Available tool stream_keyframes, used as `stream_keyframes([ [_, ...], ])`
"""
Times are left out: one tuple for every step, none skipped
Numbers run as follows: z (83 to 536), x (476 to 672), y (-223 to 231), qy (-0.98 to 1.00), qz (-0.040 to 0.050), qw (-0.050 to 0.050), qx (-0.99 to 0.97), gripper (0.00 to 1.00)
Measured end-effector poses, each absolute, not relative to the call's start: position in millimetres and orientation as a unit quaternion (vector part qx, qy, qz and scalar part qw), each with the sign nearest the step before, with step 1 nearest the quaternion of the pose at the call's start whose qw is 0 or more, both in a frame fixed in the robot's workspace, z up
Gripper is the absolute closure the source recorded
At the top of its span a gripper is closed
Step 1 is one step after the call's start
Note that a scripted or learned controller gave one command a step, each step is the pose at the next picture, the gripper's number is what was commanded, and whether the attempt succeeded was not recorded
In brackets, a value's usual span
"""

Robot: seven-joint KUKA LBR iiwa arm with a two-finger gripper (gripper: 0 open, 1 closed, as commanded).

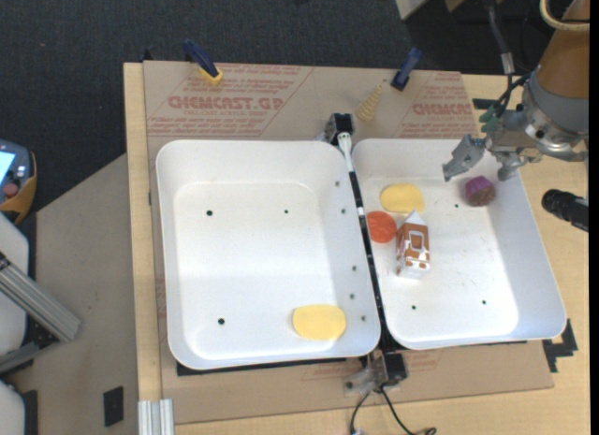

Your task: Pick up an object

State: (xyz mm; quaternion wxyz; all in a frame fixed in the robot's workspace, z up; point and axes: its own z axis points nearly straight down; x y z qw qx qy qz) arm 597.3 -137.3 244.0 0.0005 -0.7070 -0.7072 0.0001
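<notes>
1. Gripper [485, 157]: we log it in the upper right of the frame, hanging over the far part of the right bin [524, 265]. Its two fingers are spread apart, one toward the frame's left and one toward the right, and we see nothing between them.

2. Purple object [480, 191]: small, roundish, dark purple, on the floor of the right bin. We place it just below the gripper in the frame, close under the gap between the fingers. It looks compact, with no clear long axis, so we judge finger orientation matters little here.

3. Deciding relation: this purple piece is by far the nearest thing to the gripper. From this slanted view we cannot tell how high the fingers stand above it, or whether they already bracket it.

4. Yellow piece [402, 198]: flat oval, mid-frame, to the left of the purple object and well apart from the fingers.

5. Orange round piece [381, 226]: by the right bin's left wall, just below the yellow piece.

6. Small carton [414, 247]: white and brown, tilted, long axis roughly up-down in the frame, just beside the orange piece.

7. Second yellow oval [318, 322]: lower part of the left bin [187, 237], farthest from the gripper.

8. Our judgement: a short drop and closing onto the purple object would be the likeliest pick.
</notes>
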Motion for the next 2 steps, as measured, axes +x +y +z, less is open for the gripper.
stream_keyframes([
  [79, 561.9, -99, -0.707, 0.0022, 0.005, -0.707, 0.0],
  [97, 565.3, -101, -0.707, -0.0006, -0.001, -0.708, 1.0],
])
